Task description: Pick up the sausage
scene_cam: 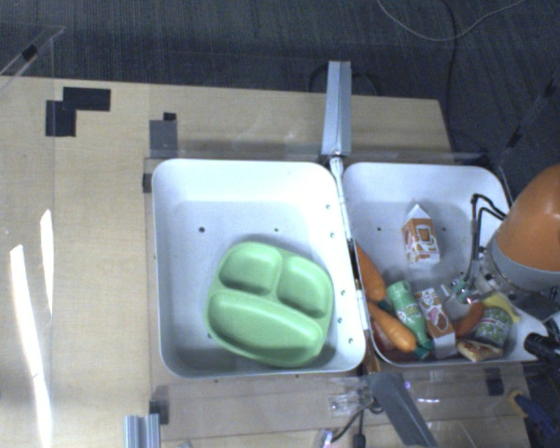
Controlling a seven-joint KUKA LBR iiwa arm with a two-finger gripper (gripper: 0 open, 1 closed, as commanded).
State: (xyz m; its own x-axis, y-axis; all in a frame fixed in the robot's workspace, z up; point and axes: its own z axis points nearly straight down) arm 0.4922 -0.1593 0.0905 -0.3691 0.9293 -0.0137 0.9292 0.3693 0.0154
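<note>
The sausage [469,318] is a short reddish-brown piece lying in the front right corner of the right bin [448,180], wedged among other toy foods. My gripper [465,292] hangs low over that corner, just above and behind the sausage, below the arm's orange band [544,217]. The wrist hides part of the gripper, and I cannot make out whether it touches the sausage.
Around the sausage lie a green can [406,306], a small red and white box [437,314], a green and yellow packet [494,325], a bread-like piece [476,349] and two orange carrots [370,274]. A small carton [421,236] stands mid-bin. The left bin [182,213] holds a green divided plate [271,301].
</note>
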